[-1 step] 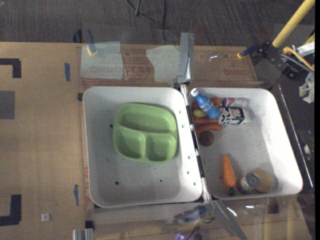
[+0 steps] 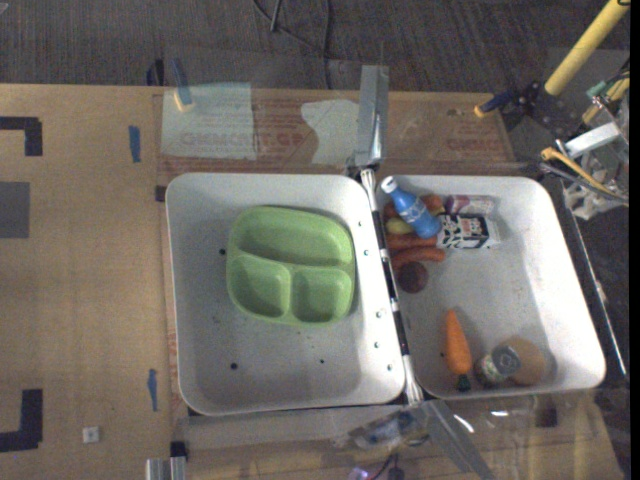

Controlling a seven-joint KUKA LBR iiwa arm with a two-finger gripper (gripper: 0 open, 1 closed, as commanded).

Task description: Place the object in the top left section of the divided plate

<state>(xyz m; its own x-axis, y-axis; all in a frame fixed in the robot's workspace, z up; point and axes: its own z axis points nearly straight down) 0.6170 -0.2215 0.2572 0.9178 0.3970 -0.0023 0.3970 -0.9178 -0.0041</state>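
A light green divided plate point(image 2: 290, 240) lies in the left white bin point(image 2: 200, 353), slightly tilted. It has one long section on its far side and two smaller ones point(image 2: 262, 286) on its near side, all bare. The loose objects lie in the right bin point(image 2: 545, 278): a blue bottle point(image 2: 411, 211), a cow-print milk carton point(image 2: 466, 231), a reddish sausage point(image 2: 420, 254), a dark round fruit point(image 2: 412, 277), an orange carrot point(image 2: 457, 342), and a brown round item point(image 2: 528, 360) beside a small jar point(image 2: 497, 367).
A metal divider point(image 2: 385, 288) runs between the two bins. A yellow pole point(image 2: 590, 36) and clamps with cables point(image 2: 590, 158) stand off the bench at the top right. Blue tape marks point(image 2: 134, 143) dot the wooden bench.
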